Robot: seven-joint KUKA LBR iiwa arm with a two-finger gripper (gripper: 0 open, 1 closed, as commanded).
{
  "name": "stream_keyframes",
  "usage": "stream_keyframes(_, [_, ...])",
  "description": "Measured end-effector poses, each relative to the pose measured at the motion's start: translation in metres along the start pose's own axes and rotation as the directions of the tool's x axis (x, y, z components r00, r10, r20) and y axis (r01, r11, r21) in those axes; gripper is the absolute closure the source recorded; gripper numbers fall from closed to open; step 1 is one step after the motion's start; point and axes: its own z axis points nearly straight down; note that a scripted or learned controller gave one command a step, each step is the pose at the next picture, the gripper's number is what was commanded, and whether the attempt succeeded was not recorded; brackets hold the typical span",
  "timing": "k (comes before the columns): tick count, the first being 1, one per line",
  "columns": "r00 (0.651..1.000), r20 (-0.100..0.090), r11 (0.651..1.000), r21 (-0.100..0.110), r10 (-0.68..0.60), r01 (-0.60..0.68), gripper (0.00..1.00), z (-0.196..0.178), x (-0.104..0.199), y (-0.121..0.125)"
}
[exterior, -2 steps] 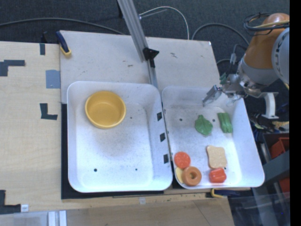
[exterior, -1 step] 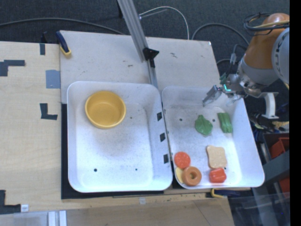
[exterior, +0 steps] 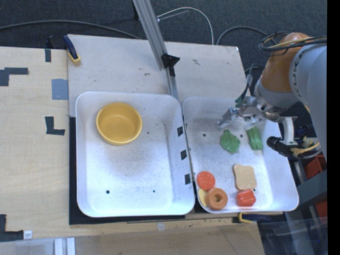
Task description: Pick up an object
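Objects for picking lie in the right shallow white plastic bin (exterior: 276,193): two green leafy toy pieces (exterior: 230,142), a tan toast-shaped slice (exterior: 244,176), a brown ring doughnut (exterior: 217,198), an orange-red round piece (exterior: 205,180) and a red block (exterior: 245,198). Left white bin (exterior: 87,158) holds a yellow round bowl (exterior: 119,122). Both bins sit on the tabletop (exterior: 117,62). Grey arm (exterior: 297,73) reaches in; gripper (exterior: 239,116) hangs above the right bin's rear, just above the green pieces, fingers apart, holding nothing.

Matt yellow plastic bowl (exterior: 119,122); speckled white plastic bins (exterior: 85,158); pale wood-grain bench (exterior: 32,163).
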Motion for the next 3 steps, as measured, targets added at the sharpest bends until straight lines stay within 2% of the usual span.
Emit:
stream_keyframes(1, [1.0,0.002,1.0,-0.004,0.0,0.0,0.0,0.046,0.001,0.0])
stream_keyframes(2, [1.0,0.001,1.0,-0.005,-0.001,0.001,1.0,0.034,0.002,0.0])
stream_keyframes(3, [1.0,0.001,1.0,-0.01,0.001,-0.001,1.0,-0.008,0.002,-0.001])
